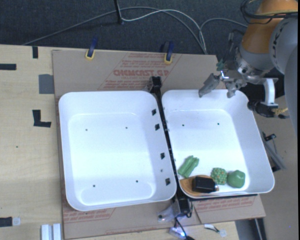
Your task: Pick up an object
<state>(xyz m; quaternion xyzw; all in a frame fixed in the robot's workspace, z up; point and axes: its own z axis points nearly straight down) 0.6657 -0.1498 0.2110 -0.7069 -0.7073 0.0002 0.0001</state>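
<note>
Hovering wide apart at upper right, the jaws of the gripper [217, 88] risk a miss: green toys [188, 166] crowd the right bin [250, 134] lower corner.

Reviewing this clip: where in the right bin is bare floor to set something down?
The right bin is bare across its far and middle floor, under the open tool. Its near edge is crowded: green pieces, wooden spoon, black object.
</note>
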